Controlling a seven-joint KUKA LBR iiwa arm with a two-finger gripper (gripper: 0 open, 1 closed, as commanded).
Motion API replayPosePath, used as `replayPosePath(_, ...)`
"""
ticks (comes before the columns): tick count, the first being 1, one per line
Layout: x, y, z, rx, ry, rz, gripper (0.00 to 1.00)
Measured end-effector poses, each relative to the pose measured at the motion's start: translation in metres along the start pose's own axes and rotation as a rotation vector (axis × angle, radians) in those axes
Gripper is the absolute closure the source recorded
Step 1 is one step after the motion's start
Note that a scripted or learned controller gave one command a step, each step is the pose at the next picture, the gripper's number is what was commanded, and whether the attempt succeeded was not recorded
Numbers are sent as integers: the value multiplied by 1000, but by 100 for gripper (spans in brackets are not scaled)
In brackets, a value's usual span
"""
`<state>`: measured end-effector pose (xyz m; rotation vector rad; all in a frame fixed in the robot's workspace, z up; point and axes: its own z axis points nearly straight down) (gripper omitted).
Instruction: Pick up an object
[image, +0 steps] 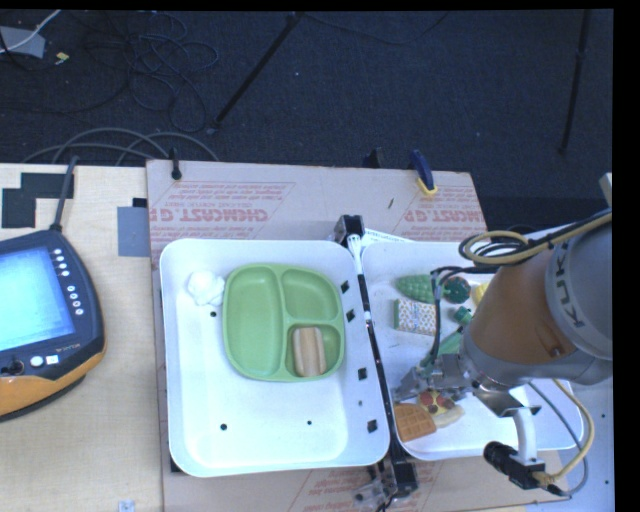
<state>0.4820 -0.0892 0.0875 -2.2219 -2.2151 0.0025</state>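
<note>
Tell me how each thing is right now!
Green plate: lying flat in the left bin.
Tan block: sitting in the plate's lower right compartment.
White ball: in the left bin, beside the plate.
Handheld screen: lit up blue.
Gripper: low in the right bin, over small objects.

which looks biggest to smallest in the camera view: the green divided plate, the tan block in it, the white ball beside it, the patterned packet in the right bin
1. green divided plate
2. tan block
3. patterned packet and white ball: these look too alike in size to rank.
</note>
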Motion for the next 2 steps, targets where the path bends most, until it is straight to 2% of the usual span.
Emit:
replayPosePath(1, -3, 1, -10, -1, -2, 6, 100)
replayPosePath(2, 53, 53, -104, -12, 0, -9, 100)
